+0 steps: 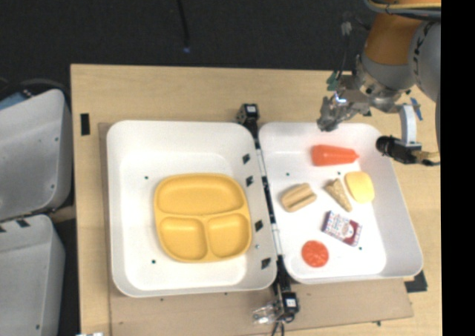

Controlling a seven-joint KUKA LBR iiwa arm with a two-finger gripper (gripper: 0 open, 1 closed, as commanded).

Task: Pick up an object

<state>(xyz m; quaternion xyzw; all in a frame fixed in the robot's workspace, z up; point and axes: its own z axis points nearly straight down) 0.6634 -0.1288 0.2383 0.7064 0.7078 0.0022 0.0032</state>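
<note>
In the right bin (pixel 404 242), nearest sits a red disc (pixel 315 254), then a maroon packet (pixel 341 228), a bread roll (pixel 297 196), a yellow piece (pixel 360 186), and farthest the orange carrot (pixel 334 155). The gripper (pixel 330 118) hovers just beyond the carrot at that bin's far rim; whether its jaws are spread I cannot tell. Best to descend squarely across the carrot's narrow width.

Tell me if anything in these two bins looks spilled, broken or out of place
Nothing stands out. The yellow divided tray lies flat in the left bin. The carrot, bread roll, red disc and small packet lie apart in the right bin, all unspilled. The gripper is above its far edge.
</note>
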